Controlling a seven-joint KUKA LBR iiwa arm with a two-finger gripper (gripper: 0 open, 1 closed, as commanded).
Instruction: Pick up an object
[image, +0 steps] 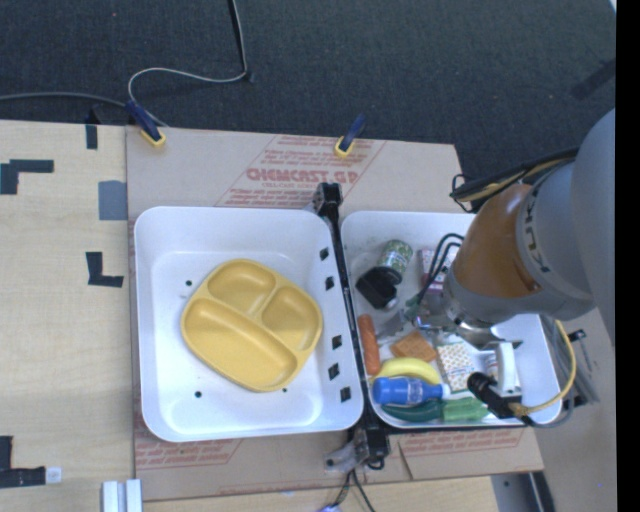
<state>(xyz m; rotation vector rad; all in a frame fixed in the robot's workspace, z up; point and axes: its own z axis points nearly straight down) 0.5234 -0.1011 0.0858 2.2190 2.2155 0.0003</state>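
Two white bins side by side on a cardboard sheet (300, 175) on the desk (60, 260); left bin (160, 300) holds one yellow divided plate (252, 324), lying flat near the middle, tilted diagonally in the bin; right bin (545, 370) holds the clutter; grey arm (560, 240) with orange band (492, 250) comes in from the right and hangs over the right bin, hiding most of its middle; tool (440, 318) sits down low among the objects, just right of the black piece and above the tan piece; its state cannot be told, wrist covers it; nothing visibly held.

Objects in right bin: green can (396, 254) near the top, on its side; black object (377, 286) just below it, near the divider; orange carrot-like stick (369, 343) along the left wall; tan bread-like piece (413, 348) beside it; yellow banana-like item (408, 369) below that; blue bottle (407, 391) lying across the bottom edge, green item (465, 408) touching its right end; patterned card (456, 366) right of the banana, partly under the arm; two yellow-blue clamps (148, 128) at the cardboard's top edge.
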